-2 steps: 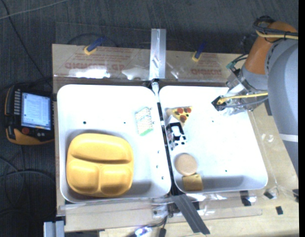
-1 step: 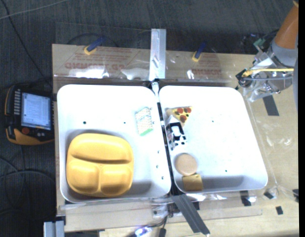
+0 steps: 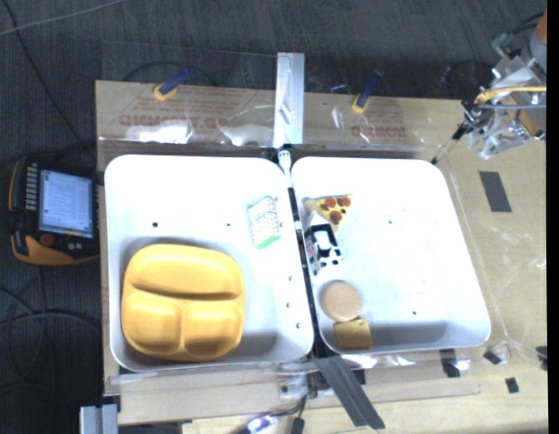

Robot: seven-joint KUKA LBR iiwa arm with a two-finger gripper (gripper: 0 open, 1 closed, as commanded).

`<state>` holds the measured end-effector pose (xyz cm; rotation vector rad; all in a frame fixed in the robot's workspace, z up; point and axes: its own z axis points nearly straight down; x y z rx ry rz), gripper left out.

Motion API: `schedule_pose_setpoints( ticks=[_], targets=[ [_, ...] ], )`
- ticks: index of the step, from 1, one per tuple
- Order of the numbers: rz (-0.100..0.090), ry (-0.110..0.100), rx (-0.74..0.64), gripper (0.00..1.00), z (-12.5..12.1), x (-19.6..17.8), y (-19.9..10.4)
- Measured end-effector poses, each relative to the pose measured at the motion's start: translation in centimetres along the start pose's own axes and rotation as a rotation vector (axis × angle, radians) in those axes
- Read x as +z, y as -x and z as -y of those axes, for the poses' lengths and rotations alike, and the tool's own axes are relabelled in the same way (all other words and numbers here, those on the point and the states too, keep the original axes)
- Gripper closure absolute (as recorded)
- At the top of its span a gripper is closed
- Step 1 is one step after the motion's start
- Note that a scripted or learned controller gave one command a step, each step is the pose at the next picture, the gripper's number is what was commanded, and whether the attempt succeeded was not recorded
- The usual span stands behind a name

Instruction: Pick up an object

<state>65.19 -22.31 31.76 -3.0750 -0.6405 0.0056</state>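
My claw (image 3: 510, 93) sits at the top right, well off the bench's right bin (image 3: 442, 242), out past its far corner. Can't tell how far open it is from here, too small and cluttered, and I see nothing in it. So by my read the pick hasn't started: nothing lifted, everything lying in the bins.

Candidates: left bin (image 3: 171, 188) has a big yellow bread-shaped block (image 3: 183, 298) at its near left, and a small green-white packet (image 3: 264, 221) near the divider. Right bin has all its stuff crowded against the divider side: a pizza-slice toy (image 3: 333, 207) toward the far end, a black-and-white small item (image 3: 323, 246) just below it, a tan round disc (image 3: 341, 300) nearer, and a brownish-yellow block (image 3: 353, 334) touching or just beside the disc at the near wall.

Left to do, as I judge it: all of it. Travel over a bin, come down on one item, close, lift. The right bin items are closest to me but bunched together, so a clean grab could be tricky.
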Motion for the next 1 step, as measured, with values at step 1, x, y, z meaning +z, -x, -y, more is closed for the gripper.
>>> schedule_pose_setpoints(
  ticks=[1],
  targets=[
    [0.0,0.003,-0.21,1.0,5.61,-8.82,-3.05]
  ],
)
